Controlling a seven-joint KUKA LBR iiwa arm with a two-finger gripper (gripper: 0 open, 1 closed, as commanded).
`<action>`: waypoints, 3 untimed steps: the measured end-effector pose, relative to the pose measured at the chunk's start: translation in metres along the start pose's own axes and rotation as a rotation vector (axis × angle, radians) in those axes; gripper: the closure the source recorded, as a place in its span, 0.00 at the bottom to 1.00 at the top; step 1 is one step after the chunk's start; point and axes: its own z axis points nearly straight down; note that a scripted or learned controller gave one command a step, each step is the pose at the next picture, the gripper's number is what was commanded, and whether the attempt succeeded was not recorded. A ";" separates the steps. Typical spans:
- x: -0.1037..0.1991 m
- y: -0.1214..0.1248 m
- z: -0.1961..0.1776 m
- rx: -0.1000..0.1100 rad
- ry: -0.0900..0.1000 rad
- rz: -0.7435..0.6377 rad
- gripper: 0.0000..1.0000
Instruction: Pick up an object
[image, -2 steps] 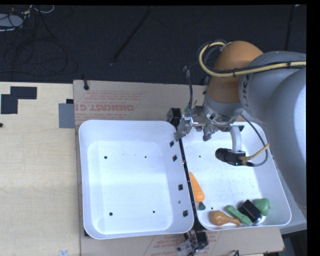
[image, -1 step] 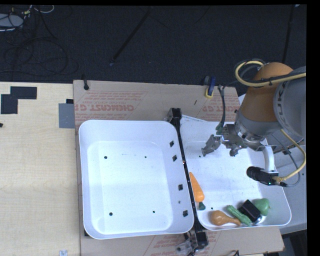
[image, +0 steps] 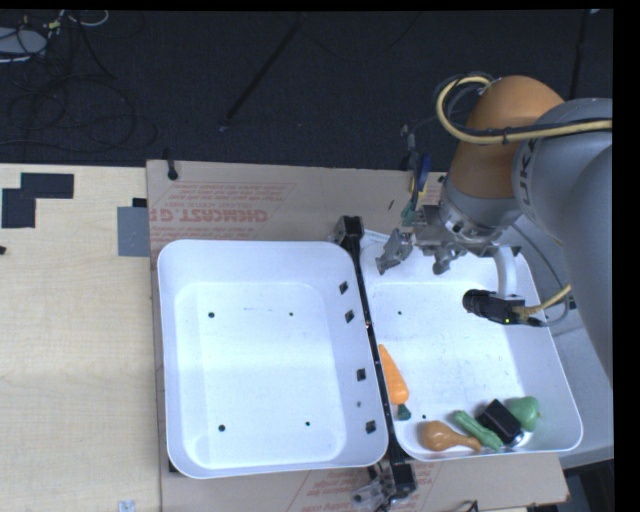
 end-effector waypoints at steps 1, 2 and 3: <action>-0.025 -0.004 0.090 0.011 -0.001 0.006 0.00; -0.025 -0.003 0.076 0.008 0.000 0.006 1.00; 0.051 -0.043 -0.003 0.004 0.002 -0.001 1.00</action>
